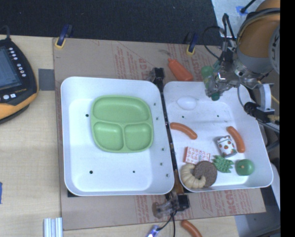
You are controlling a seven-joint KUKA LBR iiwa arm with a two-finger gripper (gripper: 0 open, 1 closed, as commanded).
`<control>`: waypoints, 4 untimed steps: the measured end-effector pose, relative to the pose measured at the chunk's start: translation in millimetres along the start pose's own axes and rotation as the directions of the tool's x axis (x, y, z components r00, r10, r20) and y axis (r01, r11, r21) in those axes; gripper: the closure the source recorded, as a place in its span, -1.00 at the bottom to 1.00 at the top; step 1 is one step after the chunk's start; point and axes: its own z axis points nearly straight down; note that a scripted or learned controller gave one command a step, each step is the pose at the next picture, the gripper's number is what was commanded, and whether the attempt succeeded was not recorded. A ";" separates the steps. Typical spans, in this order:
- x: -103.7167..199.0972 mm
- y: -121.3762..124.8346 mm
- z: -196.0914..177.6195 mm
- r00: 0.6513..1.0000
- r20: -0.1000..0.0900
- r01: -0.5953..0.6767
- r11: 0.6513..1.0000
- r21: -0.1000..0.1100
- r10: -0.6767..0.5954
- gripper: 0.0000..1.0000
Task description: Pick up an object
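Nearest the camera, in the right bin (260,181), a brown cookie (205,172) is leaning on a bagel (191,177), beside a green leafy toy (223,164), a green ball (244,167), a small cup (226,145) and two sausages (183,129). A white egg (187,103) is lying farther back. The gripper (215,94) is hovering over the bin's far end, carrying nothing; its opening cannot be judged. Descending here, it is risking closing on bare floor, since the toys are lying well apart from it.
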 end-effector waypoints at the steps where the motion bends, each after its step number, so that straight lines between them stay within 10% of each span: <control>1: 37.4 5.7 -37.6 1.000 0.000 -0.001 1.000 0.000 0.001 1.00; 2: 37.3 5.6 -37.4 1.000 0.000 0.000 1.000 0.001 0.000 -1.00; 3: 9.0 -33.0 92.4 1.000 0.003 0.001 1.000 0.004 -0.001 -1.00; 4: 32.0 4.8 98.5 1.000 0.003 0.001 1.000 0.002 -0.001 -1.00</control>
